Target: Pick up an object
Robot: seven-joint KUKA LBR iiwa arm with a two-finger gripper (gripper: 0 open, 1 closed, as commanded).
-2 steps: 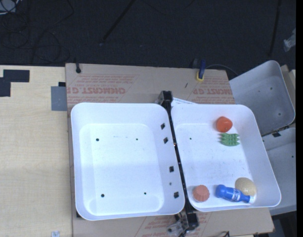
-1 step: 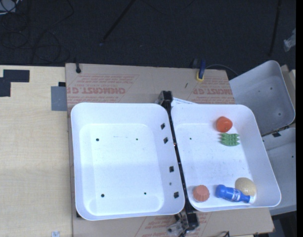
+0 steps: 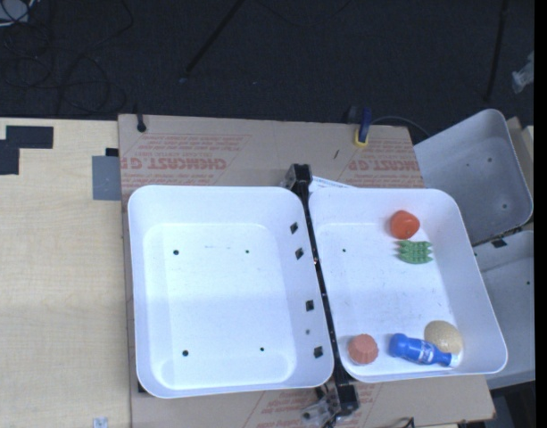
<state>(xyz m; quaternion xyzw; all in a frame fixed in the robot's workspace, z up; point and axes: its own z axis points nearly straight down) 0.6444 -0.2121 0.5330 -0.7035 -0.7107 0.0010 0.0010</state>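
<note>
White right bin holds 5 things: orange ball and green piece near its far edge; pink ball, blue bottle, beige ball along its near edge.

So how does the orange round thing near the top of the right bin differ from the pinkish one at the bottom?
The orange ball is a brighter, redder orange; the pinkish ball is paler, salmon-toned. The orange ball sits in the right bin's far part just above a green ridged piece; the pinkish ball lies near the front wall, left of a blue bottle. Both are round, similar in size, and lie in the same bin.
</note>
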